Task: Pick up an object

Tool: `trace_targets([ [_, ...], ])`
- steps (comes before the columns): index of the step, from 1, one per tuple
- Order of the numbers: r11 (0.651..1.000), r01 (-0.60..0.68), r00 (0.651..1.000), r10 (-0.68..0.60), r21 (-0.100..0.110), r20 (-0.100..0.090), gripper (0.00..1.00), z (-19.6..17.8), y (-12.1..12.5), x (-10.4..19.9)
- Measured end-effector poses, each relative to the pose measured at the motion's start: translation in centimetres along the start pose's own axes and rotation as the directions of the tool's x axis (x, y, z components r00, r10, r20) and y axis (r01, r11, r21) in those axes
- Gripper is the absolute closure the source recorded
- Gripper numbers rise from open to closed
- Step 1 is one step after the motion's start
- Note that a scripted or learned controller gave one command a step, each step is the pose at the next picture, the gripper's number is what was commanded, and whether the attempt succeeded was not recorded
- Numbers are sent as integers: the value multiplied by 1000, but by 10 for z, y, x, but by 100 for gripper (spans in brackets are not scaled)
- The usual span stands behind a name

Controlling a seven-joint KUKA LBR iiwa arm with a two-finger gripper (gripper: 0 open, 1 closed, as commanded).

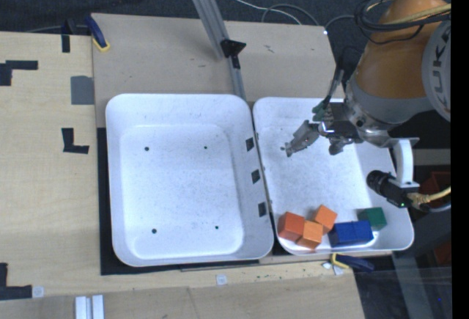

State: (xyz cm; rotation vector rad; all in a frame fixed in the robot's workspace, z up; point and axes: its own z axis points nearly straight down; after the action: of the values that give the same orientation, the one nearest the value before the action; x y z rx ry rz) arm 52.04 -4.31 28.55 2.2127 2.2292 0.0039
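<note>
Over the right-hand shallow white plastic bin [293, 182], the grey metal two-finger gripper [292, 148] hangs with empty jaws whose spread I cannot tell, well apart from the orange cubes [306, 226], blue block [350, 234] and green block [375, 218] along the bin's near edge.

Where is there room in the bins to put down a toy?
The left bin has a bare floor from wall to wall. In the right bin, the middle is bare, between the gripper above and the blocks below. It is crowded along the near edge: orange blocks, the blue block and the green block huddle together.
</note>
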Motion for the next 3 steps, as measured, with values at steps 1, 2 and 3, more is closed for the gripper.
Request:
trace_targets([
  [1,1000,-7,1000,7,-1,3,0,-43,10,-25],
  [2,1000,-11,1000,11,8,4,0,13,25,-69],
  [3,1000,-3,1000,3,0,2,0,-11,56,-43],
])
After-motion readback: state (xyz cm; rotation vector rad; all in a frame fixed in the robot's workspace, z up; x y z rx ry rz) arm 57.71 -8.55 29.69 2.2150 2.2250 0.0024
